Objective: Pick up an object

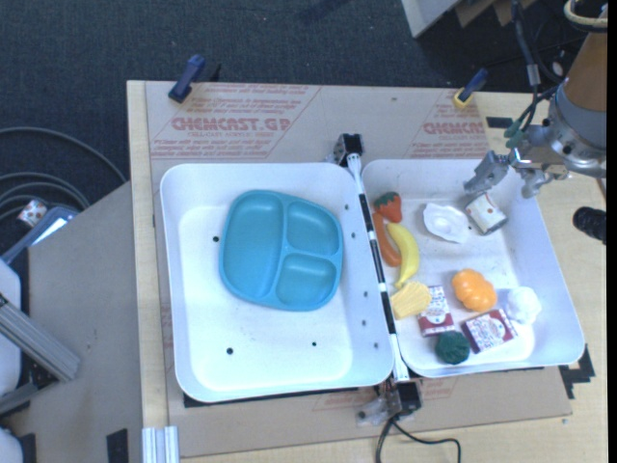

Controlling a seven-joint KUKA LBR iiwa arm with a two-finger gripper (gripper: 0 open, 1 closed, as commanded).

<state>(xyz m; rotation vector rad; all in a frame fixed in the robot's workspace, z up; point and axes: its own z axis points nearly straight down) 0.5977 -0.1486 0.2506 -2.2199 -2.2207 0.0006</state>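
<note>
Gripper [501,189] over far side of right bin [554,287], fingers spread, nothing between them. Small boxy white block [486,216] lies just below it. Glossy plastic toy food nearby: curved banana [406,251], round orange [472,289]. Left bin: smooth blue divided plate [281,250].

A blue divided plate [282,250] lies in the left white bin [193,355], left of the frame's centre. The bins rest on a brown board [241,114] printed with red lettering, held by a blue clamp [185,78] at upper left and another blue-and-yellow clamp [470,87] at upper right. Dark carpet [77,46] surrounds the table.
</note>
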